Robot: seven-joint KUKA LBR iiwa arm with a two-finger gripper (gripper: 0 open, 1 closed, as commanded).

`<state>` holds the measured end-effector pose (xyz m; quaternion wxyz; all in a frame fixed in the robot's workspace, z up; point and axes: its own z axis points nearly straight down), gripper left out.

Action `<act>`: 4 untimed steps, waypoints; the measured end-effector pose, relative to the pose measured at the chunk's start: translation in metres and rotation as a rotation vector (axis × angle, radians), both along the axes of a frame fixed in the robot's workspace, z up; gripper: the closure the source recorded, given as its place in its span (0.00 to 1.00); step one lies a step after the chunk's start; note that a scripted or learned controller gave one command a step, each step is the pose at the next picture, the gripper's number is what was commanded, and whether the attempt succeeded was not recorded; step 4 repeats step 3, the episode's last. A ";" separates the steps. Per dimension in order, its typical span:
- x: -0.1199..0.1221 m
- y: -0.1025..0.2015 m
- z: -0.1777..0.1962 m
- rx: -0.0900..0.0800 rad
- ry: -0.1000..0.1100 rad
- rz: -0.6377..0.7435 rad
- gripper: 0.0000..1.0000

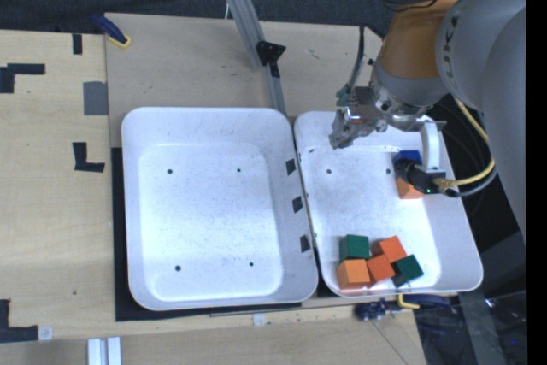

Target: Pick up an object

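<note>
My gripper (346, 135) hangs over the far left corner of the right bin (359, 184), its fingers pointing down and to the left; nothing shows between them. A cluster of small blocks lies at the near end of that bin: a green block (354, 247), an orange block (353, 273), another orange block (391, 250) and a dark green block (408, 268). By the bin's right wall lie a blue block (408, 156) and an orange block (408, 189), partly behind the arm's fitting.
The left bin (209, 205) sits beside the right one, with black clips along the shared wall. A slanted metal pole (244, 4) crosses the bench behind the bins. The arm's grey and orange body (427, 30) looms over the right bin's far side.
</note>
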<state>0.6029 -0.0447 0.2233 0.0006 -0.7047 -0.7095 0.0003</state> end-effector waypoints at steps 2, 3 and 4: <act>0.046 0.104 -0.005 0.000 -0.001 -0.001 1.00; 0.066 0.143 0.010 0.001 -0.002 -0.002 1.00; 0.066 0.143 0.010 0.001 -0.002 -0.002 1.00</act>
